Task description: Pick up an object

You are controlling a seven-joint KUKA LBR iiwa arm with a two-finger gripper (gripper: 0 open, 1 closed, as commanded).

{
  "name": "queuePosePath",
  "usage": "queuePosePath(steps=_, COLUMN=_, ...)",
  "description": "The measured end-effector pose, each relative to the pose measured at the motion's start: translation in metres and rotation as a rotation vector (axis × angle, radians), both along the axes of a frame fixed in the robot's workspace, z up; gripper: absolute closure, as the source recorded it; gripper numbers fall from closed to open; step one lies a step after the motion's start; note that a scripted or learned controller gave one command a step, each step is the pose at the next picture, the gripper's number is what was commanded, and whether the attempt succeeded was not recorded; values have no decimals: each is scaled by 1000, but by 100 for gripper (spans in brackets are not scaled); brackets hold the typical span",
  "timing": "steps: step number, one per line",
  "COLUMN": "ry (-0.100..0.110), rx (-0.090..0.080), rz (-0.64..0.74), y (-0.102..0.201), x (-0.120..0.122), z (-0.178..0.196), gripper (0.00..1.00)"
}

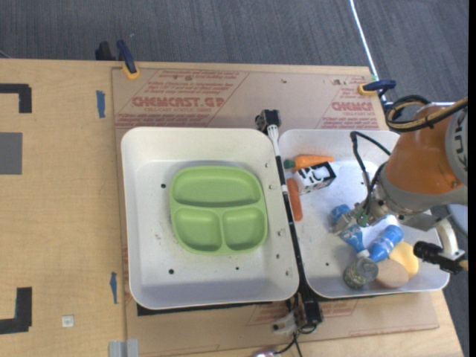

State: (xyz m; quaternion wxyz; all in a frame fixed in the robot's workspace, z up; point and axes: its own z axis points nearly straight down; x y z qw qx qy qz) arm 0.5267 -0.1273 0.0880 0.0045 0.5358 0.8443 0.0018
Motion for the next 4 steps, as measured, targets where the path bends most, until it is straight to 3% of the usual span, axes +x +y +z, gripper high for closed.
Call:
queuePosePath(steps=1, ry=3, rx=1, rz=1, y=1, x=-1, z=-1, gripper=0)
queuePosePath(steps=2, ry=-3, rx=-1, rz=-1, y=0, x=1, z=10, gripper=100)
queuePosePath(steps=3, ry=-2, rx=-1, rz=0, y=0, x=1, z=10, gripper=0)
queuePosePath(steps=4, ry=5, rx=-3, rz=249, y=20, x=6, z=-1, gripper=0)
